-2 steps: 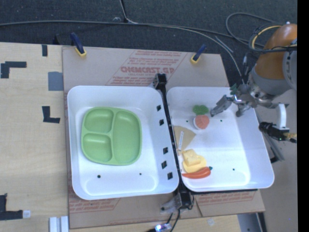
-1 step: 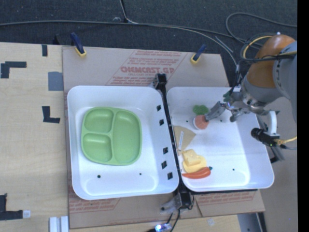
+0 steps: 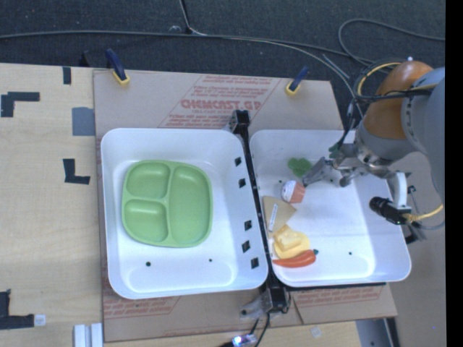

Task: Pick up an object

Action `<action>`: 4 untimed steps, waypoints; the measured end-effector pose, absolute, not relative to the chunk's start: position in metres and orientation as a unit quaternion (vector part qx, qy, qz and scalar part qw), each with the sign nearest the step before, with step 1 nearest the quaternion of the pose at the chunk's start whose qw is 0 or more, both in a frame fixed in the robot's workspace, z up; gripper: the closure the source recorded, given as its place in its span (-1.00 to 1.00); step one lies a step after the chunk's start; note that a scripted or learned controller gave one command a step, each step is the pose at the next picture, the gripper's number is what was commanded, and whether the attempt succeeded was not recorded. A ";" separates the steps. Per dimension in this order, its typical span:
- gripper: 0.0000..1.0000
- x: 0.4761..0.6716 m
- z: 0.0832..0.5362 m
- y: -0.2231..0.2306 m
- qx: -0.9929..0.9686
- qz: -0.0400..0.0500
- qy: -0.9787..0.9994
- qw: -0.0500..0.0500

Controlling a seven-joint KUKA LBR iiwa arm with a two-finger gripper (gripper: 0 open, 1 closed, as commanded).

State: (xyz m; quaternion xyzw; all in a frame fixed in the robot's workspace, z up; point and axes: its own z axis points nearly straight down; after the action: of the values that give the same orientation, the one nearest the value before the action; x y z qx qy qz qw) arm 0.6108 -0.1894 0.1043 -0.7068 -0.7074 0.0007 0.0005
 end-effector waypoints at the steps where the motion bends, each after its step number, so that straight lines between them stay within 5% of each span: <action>1: 1.00 0.611 0.113 -0.189 -0.706 0.001 -0.708 0.000; 3: 1.00 0.617 0.240 -0.187 -0.707 -0.001 -0.708 -0.003; 4: 1.00 0.617 0.238 -0.187 -0.707 0.001 -0.707 0.000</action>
State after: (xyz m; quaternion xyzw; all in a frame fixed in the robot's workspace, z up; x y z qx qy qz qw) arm 0.6169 -0.1874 0.2378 -0.7067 -0.7075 0.0005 -0.0004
